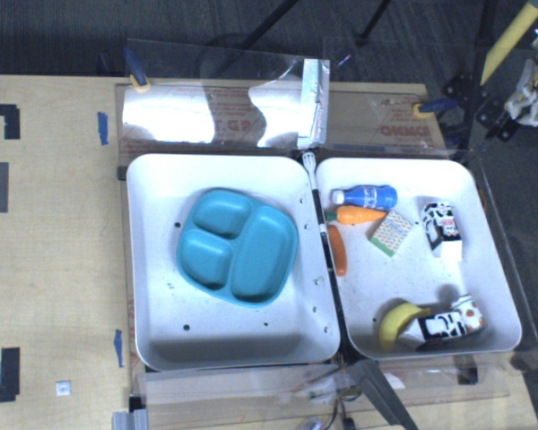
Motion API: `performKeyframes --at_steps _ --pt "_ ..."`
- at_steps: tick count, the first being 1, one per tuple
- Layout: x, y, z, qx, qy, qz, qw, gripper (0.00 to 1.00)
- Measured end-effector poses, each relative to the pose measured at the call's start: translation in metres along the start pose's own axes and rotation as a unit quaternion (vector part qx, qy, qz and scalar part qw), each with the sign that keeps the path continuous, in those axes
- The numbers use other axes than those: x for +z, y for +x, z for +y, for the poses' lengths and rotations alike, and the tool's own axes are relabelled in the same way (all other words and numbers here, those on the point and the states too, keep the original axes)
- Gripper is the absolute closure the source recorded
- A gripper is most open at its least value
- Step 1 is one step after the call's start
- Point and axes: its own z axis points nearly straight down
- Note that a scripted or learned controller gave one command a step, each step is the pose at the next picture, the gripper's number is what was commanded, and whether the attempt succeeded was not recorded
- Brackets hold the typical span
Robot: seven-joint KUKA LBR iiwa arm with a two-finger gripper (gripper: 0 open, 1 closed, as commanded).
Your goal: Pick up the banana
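The yellow banana lies in the right bin near its front edge, curved, with its dark tip pointing back. A black-and-white cow-patterned carton lies right against the banana's right side. Nothing covers the banana from above.
Also in the right bin are a blue bottle, two orange carrots, a checkered green box and a second cow-patterned carton. The left bin holds a blue divided plate. Stands and cables sit behind the bench.
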Motion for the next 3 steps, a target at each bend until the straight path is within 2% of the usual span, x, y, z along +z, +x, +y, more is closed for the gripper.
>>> performKeyframes --at_steps 1,3 --pt "-0.035 0.005 0.016 0.252 -0.002 0.002 0.9678 1.0" --pt "-0.056 0.01 0.013 0.246 -0.004 0.002 0.9693 1.0"
